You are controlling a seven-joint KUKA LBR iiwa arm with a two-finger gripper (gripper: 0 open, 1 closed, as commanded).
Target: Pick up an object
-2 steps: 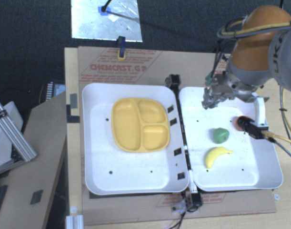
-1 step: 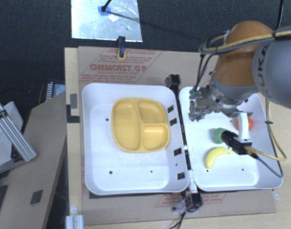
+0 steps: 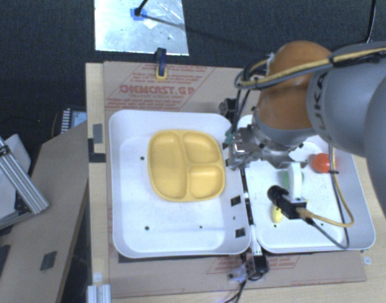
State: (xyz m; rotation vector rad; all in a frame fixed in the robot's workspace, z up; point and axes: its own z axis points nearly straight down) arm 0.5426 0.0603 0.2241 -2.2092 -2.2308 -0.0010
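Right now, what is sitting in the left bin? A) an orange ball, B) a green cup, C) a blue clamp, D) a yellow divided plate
D: a yellow divided plate with three compartments lies in the left bin; the small orange object is over in the right bin.

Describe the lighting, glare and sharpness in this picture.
Camera view: the light is even and soft, with faint shadows in the white bins; the left bin looks bright but keeps its detail; the foil-like sheet at the top shows patchy glare; the yellow divided tray is fairly sharp, while the arm close to the lens looks soft.
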